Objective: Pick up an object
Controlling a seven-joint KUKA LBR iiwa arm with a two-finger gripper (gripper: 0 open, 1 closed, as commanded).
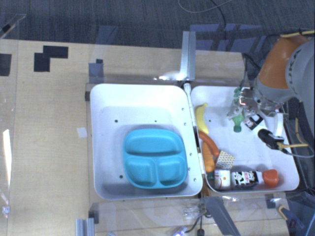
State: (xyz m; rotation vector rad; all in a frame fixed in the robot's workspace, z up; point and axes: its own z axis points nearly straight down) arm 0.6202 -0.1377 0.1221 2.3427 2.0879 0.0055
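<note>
My gripper (pixel 242 111) hangs low over the far right part of the right bin (pixel 290 178). A small green thing (pixel 237 126) lies right under it, touching or nearly so; I cannot tell if it is held. A yellow banana (pixel 201 118) lies along the bin's left wall, with an orange carrot-like piece (pixel 210 152) below it. A checked wedge (pixel 226 158) sits beside the carrot. Along the near wall lie a small jar (pixel 222 179) and a cow-patterned bottle (pixel 249 177) with a red cap (pixel 271 177).
The left bin (pixel 106 132) holds a blue divided plate (pixel 155 157) in its near half. The arm's grey and orange wrist (pixel 278 68) looms over the right bin's far right corner. A metal post (pixel 188 58) stands between the bins at the back.
</note>
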